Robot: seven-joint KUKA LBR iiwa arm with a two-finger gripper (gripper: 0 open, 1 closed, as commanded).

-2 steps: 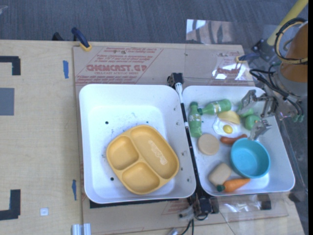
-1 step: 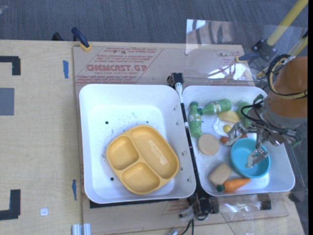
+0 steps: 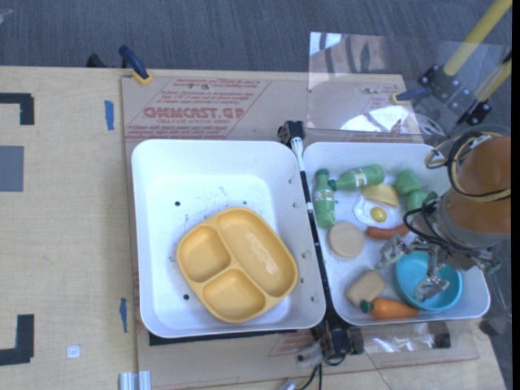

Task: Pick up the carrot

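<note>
- Left bin (image 3: 154,218): from my station I see it carrying a yellow divided plate (image 3: 236,263), lying at a slant. Nothing here concerns the task.
- Right bin (image 3: 479,303), left part: green bottles (image 3: 325,200), a tan disc (image 3: 347,240) and a fried-egg piece (image 3: 376,214) crowd the upper area.
- Carrot (image 3: 392,308): it lies flat near the front wall of the right bin, green top pointing left, tapered end pointing right, just beside a tan bread-like piece (image 3: 365,286) and touching or nearly touching the blue bowl (image 3: 428,287).
- Handling, in my judgement: a toy carrot, light, rigid, smooth and likely slippery, not fragile. I would take it across the thick middle of the orange body, closing across its short axis; the taper would squirt out.
- Hand (image 3: 426,279): it hangs over the blue bowl, above and right of the carrot. I cannot tell whether it is spread or pressed together; nothing is visibly between its tips.
</note>
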